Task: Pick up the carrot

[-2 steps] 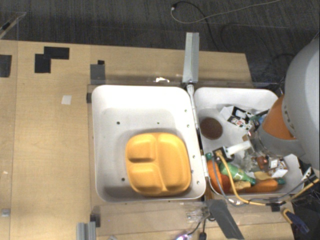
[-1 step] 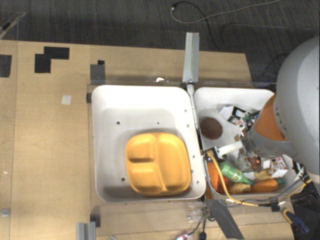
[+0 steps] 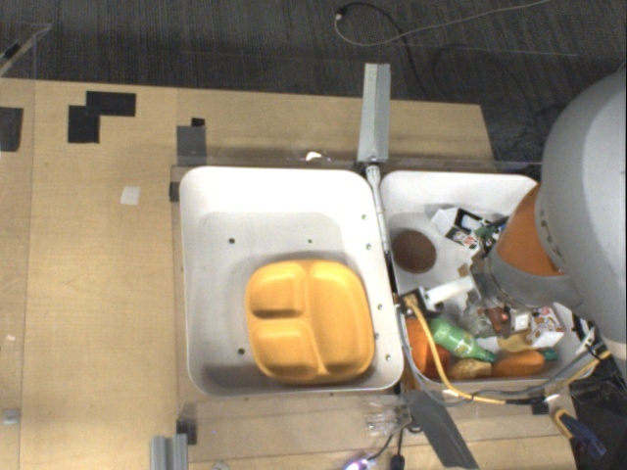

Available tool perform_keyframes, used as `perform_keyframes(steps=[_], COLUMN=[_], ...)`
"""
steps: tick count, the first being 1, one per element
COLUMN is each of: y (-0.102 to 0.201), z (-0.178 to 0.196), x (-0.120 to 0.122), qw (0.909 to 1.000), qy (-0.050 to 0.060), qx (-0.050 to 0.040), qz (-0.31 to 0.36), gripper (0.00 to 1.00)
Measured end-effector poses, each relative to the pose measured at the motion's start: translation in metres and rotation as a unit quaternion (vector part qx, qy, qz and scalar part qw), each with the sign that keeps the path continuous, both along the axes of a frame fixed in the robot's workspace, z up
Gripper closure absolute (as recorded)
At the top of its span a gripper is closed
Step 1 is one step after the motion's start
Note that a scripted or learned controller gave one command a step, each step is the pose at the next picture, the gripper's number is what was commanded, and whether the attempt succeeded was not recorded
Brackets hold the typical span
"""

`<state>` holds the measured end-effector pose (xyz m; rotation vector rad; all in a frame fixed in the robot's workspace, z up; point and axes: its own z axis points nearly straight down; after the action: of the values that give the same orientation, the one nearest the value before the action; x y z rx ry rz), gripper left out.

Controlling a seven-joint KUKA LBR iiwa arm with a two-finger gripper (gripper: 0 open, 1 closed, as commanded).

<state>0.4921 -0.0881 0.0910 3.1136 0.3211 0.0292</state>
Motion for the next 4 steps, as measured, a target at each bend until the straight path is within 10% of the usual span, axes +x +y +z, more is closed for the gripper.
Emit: perform_keyframes(steps=[4], y=[0.001], z=[0.0001], x=[0.0001], qw=[1.0], qy=[0.0], qx=[0.0006], qz=[0.001], gripper=[1.0])
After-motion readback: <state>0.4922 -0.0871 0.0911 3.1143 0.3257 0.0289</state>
